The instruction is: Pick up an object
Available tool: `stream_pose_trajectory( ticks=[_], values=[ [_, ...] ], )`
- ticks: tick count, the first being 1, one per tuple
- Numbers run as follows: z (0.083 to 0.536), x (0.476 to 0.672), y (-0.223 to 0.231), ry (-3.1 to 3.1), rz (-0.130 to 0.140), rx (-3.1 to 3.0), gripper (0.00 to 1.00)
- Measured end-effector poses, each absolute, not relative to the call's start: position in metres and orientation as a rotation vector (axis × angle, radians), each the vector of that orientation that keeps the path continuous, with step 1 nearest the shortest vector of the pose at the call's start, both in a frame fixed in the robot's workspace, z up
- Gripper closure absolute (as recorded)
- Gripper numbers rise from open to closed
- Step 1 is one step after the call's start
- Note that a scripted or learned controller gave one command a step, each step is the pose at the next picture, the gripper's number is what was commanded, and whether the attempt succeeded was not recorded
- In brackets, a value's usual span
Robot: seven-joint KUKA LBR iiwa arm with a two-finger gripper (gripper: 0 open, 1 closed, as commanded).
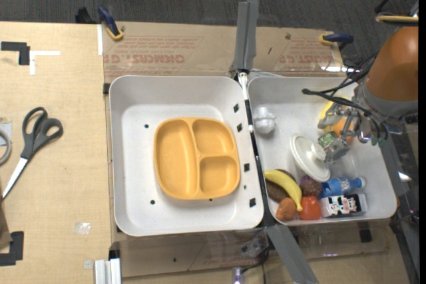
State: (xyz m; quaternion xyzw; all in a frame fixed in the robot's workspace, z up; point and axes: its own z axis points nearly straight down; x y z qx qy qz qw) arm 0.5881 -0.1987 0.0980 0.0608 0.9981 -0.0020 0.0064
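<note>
Hovering low over the right bin, the gripper sits at the bin's far right part, its wiring and fittings crowded around a small green and white item and just beside a clear, tipped wine glass. Whether the pincer is spread or closed I cannot tell; clutter hides the tips, and nothing is plainly seen clamped in it.

By my reading the pick is not yet done: every object appears to rest in the bin. Nearest candidates are the green item and the glass. Further toward the near edge lie a banana, a tomato, a blue-capped bottle and a small carton; a pale round object sits by the divider.

Beyond, the left bin holds 1 yellow divided plate with 3 compartments. Scissors lie on the bench.
</note>
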Motion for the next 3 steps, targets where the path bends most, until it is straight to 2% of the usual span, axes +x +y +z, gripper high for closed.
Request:
stream_pose_trajectory(
  ticks=[1, 2, 3],
  values=[
    [0.094, 0.622, -0.207, 2.794, 0.005, 1.430, 0.00],
    [0.105, 0.623, -0.209, 2.789, -0.001, 1.426, 1.00],
    [0.192, 0.612, -0.091, 2.661, -0.001, 1.668, 1.00]
  ],
)
